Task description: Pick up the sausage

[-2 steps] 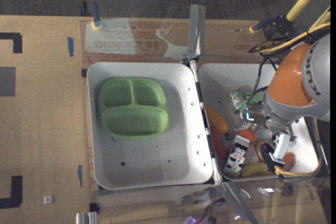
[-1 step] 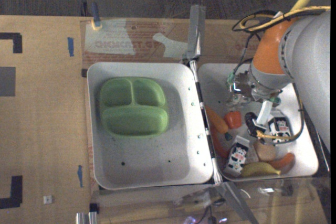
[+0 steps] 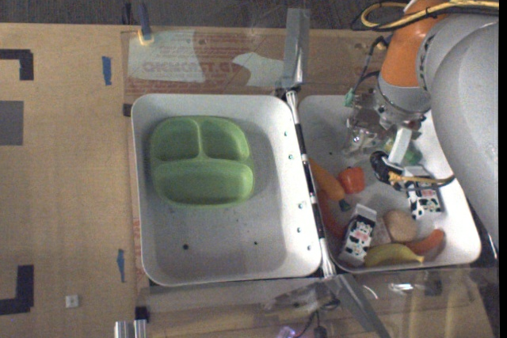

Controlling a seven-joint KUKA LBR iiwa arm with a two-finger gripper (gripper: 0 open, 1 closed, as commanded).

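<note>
The sausage [image 3: 432,241] is a short reddish-orange piece lying at the near right corner of the right bin [image 3: 333,113], tucked between a yellow banana [image 3: 394,254] and a brown round item [image 3: 401,225]. My gripper [image 3: 360,135] hangs low over the far middle of that bin, well away from the sausage, up and to its left. I see nothing between its fingers.
In the right bin there are also an orange carrot [image 3: 323,180] along the left wall, a red pepper [image 3: 353,180], two cow-print cartons [image 3: 359,234] [image 3: 425,202] and a green piece [image 3: 413,155]. The left bin [image 3: 238,249] bears a green divided plate [image 3: 202,161].
</note>
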